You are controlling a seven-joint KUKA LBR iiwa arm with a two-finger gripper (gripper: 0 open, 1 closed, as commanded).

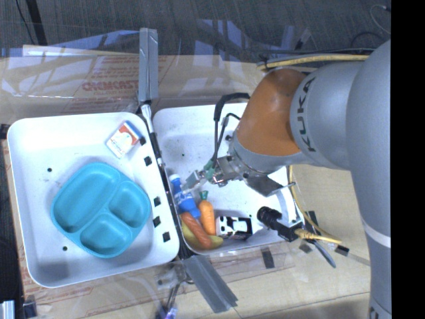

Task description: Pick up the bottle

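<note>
Carrot point(207, 216) and banana point(194, 232) at the right bin's point(174, 126) near edge below the tool point(203, 178), bottle point(182, 195) just left of the tool by the bin wall, tool's opening hard to judge, blue divided tray point(101, 208) and small card point(124, 139) further left in the left bin point(40, 130)

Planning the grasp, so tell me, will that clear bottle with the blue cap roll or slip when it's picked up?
The bottle looks like smooth clear plastic, so it's probably light and slippery. Lying on its side against the bin wall, it may roll if nudged.
</note>
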